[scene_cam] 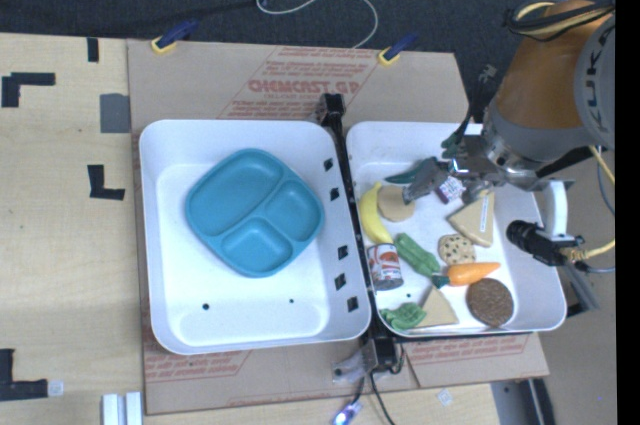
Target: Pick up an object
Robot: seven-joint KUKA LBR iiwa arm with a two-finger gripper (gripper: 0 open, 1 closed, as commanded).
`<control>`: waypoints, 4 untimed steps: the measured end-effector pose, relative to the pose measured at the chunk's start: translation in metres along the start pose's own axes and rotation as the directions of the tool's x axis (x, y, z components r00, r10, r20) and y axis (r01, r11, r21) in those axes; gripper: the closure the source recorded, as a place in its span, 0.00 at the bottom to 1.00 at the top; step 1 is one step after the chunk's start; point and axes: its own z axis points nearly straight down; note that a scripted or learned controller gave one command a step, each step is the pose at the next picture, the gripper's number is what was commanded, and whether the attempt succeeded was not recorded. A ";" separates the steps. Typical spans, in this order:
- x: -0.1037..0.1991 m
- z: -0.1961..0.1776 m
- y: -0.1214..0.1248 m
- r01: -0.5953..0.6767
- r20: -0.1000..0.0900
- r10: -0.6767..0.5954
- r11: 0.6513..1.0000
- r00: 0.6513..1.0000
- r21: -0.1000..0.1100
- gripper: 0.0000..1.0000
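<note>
Toy food (440, 258) crowds the right bin (548, 318) — we'd descend squarely; gripper (432, 178) spread we cannot tell.

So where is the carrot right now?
The carrot lies in the right bin, toward its front, just below the cracker and above the round brown cookie.

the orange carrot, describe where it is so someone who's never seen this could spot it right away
Look in the right-hand white bin, the one crowded with toy food, not the one holding the blue divided plate. Near its front right area, the small orange plastic carrot lies on its side, just above the round brown cookie. It is the only bright orange, tapered piece there.
</note>
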 end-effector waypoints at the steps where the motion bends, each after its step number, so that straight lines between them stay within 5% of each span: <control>1: 0.018 -0.012 -0.052 0.000 -0.002 0.000 1.000 1.000 0.003 0.00; 2: 0.096 0.040 -0.070 0.006 -0.003 -0.006 1.000 1.000 0.008 0.00; 3: 0.092 0.028 -0.069 0.000 -0.001 0.000 1.000 1.000 0.004 1.00; 4: 0.074 -0.059 -0.067 -0.001 0.001 0.001 1.000 1.000 -0.008 1.00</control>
